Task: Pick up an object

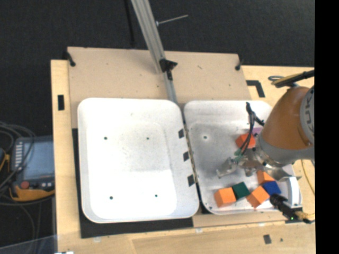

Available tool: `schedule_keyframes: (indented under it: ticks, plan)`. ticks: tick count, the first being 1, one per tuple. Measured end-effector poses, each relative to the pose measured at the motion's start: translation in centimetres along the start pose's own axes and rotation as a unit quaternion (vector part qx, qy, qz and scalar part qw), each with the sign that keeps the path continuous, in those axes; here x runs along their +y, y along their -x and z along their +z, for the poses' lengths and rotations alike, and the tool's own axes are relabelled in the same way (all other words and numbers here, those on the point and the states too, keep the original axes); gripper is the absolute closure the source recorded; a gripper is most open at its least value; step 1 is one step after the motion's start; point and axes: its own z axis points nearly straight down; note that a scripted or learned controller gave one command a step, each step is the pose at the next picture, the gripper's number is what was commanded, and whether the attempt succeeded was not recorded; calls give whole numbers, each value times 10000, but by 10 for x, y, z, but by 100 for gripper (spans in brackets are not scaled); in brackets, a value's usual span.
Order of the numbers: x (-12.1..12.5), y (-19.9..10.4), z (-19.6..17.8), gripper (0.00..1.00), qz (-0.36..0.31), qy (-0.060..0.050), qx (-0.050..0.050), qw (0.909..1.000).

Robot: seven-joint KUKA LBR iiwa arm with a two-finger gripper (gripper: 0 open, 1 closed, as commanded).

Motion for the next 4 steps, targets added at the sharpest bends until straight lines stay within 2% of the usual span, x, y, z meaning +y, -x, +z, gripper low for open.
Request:
schedule_keyframes:
  ticks: [1, 2, 4]
  plan:
    - [1, 2, 45, 0, 3, 42, -13, 10000]
    - [3, 2, 32, 100, 52, 64, 3, 10000]
    - [2, 9, -94, 100, -35, 73, -6, 10000]
